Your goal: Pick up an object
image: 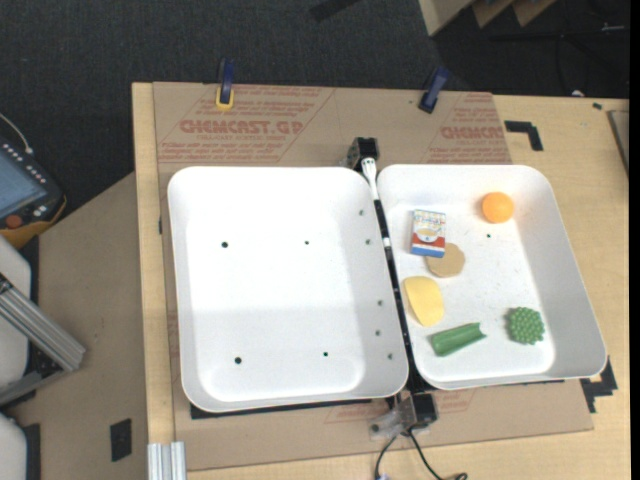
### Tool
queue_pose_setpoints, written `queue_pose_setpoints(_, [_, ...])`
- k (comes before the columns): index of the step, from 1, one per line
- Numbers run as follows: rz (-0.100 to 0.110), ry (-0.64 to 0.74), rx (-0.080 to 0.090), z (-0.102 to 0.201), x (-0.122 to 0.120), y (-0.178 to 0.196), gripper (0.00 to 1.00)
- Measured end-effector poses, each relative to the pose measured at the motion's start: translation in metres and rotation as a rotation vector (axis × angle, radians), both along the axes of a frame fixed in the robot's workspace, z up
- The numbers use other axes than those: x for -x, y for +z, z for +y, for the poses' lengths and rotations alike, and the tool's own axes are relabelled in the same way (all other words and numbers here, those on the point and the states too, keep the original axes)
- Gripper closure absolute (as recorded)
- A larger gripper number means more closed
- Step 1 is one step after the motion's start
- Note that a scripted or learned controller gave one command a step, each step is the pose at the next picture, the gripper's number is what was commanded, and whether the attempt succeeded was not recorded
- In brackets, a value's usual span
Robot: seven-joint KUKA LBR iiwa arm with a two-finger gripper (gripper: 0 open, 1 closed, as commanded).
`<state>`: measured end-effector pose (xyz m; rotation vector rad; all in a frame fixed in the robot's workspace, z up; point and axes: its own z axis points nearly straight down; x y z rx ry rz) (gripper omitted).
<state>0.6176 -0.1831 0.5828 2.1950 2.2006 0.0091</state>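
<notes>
The right bin (560, 268) holds several small objects. An orange ball (497, 207) lies near its far right. A small white carton with blue and red print (428, 232) lies beside a round tan disc (446, 261). Below them sit a yellow lump (424, 299), a green pepper-like piece (456, 338) and a bumpy green ball (525, 325).
The left bin (200, 298) sits beside the right one on a cardboard sheet (260, 118) held by two clamps (226, 85). A black divider strip (384, 248) runs between the bins. A cable and connector (408, 418) lie at the front edge.
</notes>
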Motion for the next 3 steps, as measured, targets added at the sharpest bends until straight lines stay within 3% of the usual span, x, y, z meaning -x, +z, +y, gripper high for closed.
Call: queue_pose_setpoints(3, [-0.016,0.001,0.01,0.0,-0.001,0.033,1.0])
